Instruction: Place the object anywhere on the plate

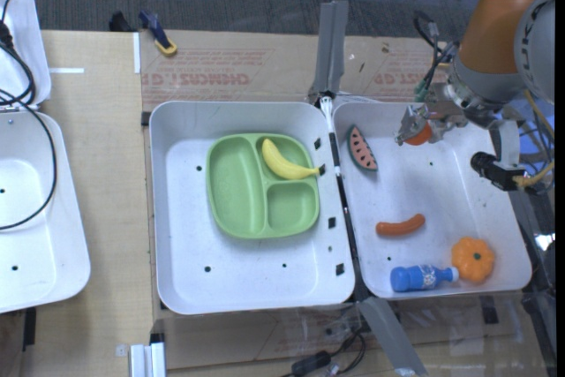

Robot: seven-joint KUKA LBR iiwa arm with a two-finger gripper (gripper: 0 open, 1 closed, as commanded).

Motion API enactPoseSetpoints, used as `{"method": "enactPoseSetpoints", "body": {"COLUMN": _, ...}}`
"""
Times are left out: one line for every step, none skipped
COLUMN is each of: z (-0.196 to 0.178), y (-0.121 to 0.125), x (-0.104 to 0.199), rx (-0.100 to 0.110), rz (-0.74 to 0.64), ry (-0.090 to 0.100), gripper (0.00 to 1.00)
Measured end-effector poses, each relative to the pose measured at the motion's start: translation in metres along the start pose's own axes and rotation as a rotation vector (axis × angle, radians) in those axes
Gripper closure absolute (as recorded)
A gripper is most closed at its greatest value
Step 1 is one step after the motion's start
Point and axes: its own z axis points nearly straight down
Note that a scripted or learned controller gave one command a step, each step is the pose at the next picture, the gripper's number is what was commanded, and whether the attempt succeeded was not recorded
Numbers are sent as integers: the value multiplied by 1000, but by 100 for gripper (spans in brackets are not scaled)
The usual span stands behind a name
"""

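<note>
The gripper (413,133) pinches a small orange object (422,134) above the right bin (503,190), near the watermelon slice (360,149); a banana (287,163) lies on the green plate (238,190).

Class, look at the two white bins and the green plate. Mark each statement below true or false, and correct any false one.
1. The banana lies on the green plate. True.
2. The watermelon slice is in the left bin. False: it is in the right bin.
3. The blue bottle stands upright. False: it lies on its side.
4. The pumpkin sits beside the blue bottle. True.
5. The sausage lies on the plate. False: it lies on the right bin's floor.
</note>
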Motion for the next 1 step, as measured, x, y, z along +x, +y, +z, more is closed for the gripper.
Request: {"method": "enactPoseSetpoints", "body": {"z": 0, "y": 0, "x": 0, "rx": 0, "rz": 1, "ry": 0, "gripper": 0}}
